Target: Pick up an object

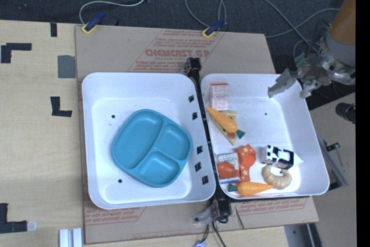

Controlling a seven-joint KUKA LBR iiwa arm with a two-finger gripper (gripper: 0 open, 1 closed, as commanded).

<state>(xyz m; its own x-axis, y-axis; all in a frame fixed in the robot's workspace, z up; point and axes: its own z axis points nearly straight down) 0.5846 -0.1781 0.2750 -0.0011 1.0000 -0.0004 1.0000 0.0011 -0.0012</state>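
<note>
The left bin point(92, 124) carries just a blue plate point(151, 147) at its middle. The right bin point(306, 124) crowds the candidate toys toward its near edge, including a carrot point(252, 187) at the near rim. The gripper point(292, 83) hovers over its far right corner, fingers spread, holding nothing.

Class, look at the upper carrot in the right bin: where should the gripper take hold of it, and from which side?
Grip the upper carrot at its thick middle, coming straight down from above, fingers closing across its narrow width. It lies flat and diagonal, leafy end toward the lower right.
</note>
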